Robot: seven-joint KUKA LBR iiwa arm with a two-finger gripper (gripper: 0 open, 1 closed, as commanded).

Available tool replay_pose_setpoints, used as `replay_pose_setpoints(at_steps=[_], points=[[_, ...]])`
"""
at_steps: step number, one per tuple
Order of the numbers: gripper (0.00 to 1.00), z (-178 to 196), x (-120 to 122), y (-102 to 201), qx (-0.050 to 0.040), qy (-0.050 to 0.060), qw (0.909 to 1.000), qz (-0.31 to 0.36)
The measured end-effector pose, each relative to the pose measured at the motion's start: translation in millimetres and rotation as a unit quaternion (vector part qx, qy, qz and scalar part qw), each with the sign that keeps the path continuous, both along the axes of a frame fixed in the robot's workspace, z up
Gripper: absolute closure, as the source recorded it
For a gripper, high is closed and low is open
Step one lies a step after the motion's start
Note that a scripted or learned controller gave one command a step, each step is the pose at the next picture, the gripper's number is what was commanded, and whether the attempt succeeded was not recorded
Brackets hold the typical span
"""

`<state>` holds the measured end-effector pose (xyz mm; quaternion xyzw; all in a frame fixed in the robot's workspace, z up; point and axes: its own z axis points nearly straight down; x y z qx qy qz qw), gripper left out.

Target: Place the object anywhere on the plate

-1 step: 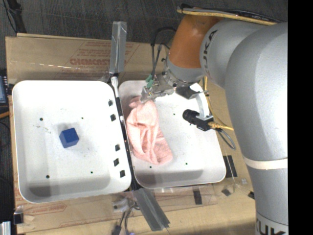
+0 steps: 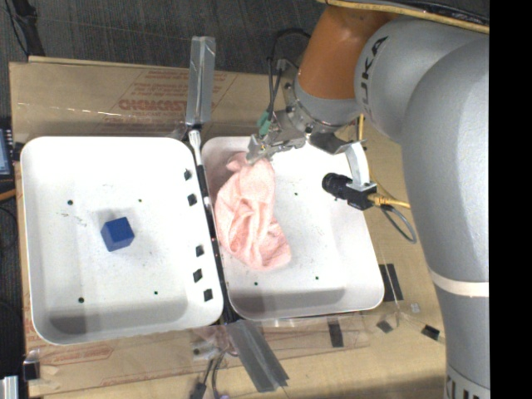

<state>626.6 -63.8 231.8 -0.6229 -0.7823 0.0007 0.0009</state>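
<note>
1. Gripper [image 2: 264, 145] of the grey arm is over the far left corner of the right white bin [image 2: 353, 256]; its fingers pinch the top edge of the crumpled pink cloth [image 2: 249, 214].
2. The cloth hangs from the fingers and lies along the left side of that bin.
3. A small blue cube [image 2: 117, 233] lies in the left white bin [image 2: 50, 173], well apart from the cloth.

The pink cloth [image 2: 251, 219] looks soft and wrinkled; the white bins [image 2: 50, 223] look smooth plastic; the blue cube [image 2: 118, 233] looks matt.
</note>
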Motion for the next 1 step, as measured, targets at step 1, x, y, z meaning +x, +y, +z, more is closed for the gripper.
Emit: replay_pose_setpoints(at_steps=[1], points=[[1.0,7.0,-20.0,42.2,0.0002,0.001,0.9796,0.201]])
